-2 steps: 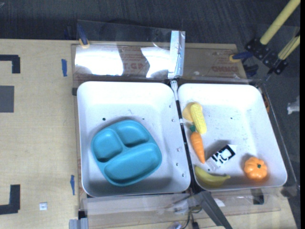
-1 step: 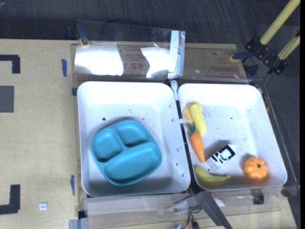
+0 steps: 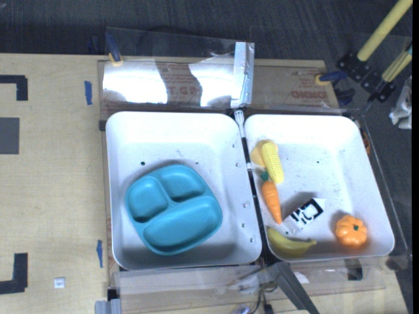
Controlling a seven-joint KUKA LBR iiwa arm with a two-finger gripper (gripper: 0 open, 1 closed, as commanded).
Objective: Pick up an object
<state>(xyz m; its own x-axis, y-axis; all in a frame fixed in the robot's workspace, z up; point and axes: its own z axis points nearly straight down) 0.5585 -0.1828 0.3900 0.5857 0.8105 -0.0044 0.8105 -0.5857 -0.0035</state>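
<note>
Two shallow white bins are seen side by side on the tabletop (image 3: 52, 175). The left bin (image 3: 131, 133) is largely taken up by a blue divided plate (image 3: 173, 207), which lies toward its near edge, with three compartments that hold nothing.

The right bin (image 3: 327, 142) holds the smaller things, gathered along its left wall and near edge. A corn cob (image 3: 272, 161) lies by the left wall; just below it, a carrot (image 3: 272, 201) is laid pointing toward the near edge. A banana (image 3: 290, 242) is curved along the near edge, and a small black-and-white card or block (image 3: 305, 212) rests just above it, close to the carrot's tip. A small orange pumpkin (image 3: 351, 231) sits near the bin's near right corner, apart from the rest.

Any of these may be taken. The pumpkin is judged the easiest: probably a light, stiff plastic toy, rounded and somewhat slippery, best gripped across its widest middle. The plate is judged too broad and flat for a simple pinch.

The state of the jaws cannot be told from this view.
</note>
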